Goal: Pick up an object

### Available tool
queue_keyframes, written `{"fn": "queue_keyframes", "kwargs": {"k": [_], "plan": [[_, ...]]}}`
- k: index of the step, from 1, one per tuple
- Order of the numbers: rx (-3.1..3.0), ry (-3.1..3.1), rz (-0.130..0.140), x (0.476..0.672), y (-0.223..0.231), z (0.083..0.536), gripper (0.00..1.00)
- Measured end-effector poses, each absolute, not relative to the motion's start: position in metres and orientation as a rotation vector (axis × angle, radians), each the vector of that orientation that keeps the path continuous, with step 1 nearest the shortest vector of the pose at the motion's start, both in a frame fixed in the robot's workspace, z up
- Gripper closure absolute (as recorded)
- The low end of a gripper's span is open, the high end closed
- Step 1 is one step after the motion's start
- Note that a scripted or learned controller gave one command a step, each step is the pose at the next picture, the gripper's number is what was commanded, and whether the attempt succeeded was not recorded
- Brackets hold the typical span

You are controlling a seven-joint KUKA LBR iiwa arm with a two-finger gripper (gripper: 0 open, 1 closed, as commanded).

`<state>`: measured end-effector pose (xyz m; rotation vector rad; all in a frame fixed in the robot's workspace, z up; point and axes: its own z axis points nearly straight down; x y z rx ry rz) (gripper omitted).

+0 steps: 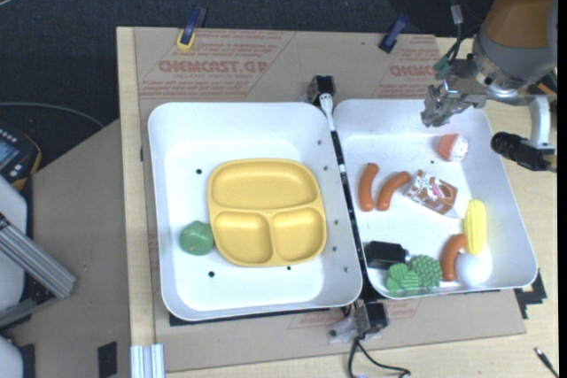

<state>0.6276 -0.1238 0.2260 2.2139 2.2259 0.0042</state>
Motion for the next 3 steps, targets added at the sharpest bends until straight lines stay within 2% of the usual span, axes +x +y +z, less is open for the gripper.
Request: {"fn": "queue_keyframes", "kwargs": {"k": [1,2,3], "plan": [[2.212,2.227,0.006,0.633,-0.066,0.234,1.00],[2.217,2.228,0.001,0.624,-0.015,0.239,1.00],[2.218,2.229,-0.001,0.624,0.023,0.234,1.00]]}}
